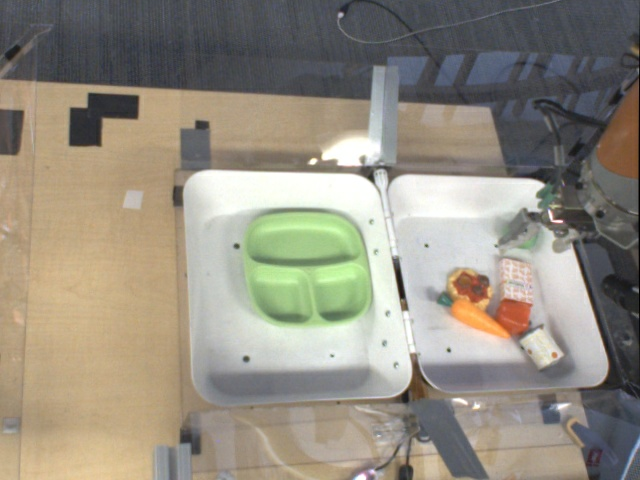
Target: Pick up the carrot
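The small orange tapered carrot (478, 319) lies flat on the floor of the right-hand shallow white bin (440, 363), its green-tipped end toward the bin's middle and its thicker end touching a red-and-white carton-shaped packet (516, 293). Judging by its smooth, even colour, it is probably a light, stiff plastic toy, likely a little slippery and prone to roll, so a hold across its mid-length, where the body is widest and both flanks are free, looks safest; the thick end is crowded by the packet. A round yellow-and-red pizza-like piece (469, 284) sits just beside it on the far side, and a small white cylinder with a red end (541, 348) lies near the packet. The hand (524, 227) hangs over the bin's far right corner, well apart from the carrot, with nothing between its dark tips, though whether they stand apart or together is too blurred to tell. The arm is cut off by the frame's edge. The left-hand bin (215, 368) holds a green divided plastic tray (305, 266) on the pale wooden bench (90, 298).
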{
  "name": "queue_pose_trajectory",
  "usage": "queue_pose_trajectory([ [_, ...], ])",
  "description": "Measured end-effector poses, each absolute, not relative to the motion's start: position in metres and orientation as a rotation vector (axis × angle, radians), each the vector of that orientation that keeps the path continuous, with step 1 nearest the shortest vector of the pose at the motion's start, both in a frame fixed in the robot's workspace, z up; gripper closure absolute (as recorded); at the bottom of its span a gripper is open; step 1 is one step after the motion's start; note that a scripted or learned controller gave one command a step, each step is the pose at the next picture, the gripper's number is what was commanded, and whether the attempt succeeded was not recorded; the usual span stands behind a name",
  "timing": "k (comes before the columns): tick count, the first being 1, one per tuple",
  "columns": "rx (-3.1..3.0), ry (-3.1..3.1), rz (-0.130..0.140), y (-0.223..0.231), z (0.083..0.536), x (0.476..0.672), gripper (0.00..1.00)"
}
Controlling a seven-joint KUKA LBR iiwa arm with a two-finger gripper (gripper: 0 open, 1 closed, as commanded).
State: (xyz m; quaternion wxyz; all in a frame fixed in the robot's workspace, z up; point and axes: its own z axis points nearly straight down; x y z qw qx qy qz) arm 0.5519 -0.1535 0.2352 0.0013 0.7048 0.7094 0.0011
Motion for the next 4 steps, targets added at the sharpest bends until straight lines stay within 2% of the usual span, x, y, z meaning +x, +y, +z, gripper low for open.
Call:
queue_pose_trajectory([
  [1,2.056,2.372,0.003,-0.105,0.145,0.533,0.0],
  [2,2.136,2.288,0.015,-0.116,0.091,0.492,0.0],
  [3,2.131,2.287,0.023,-0.115,0.103,0.494,1.0],
  [4,1.968,2.441,0.006,-0.091,0.229,0.524,1.0],
])
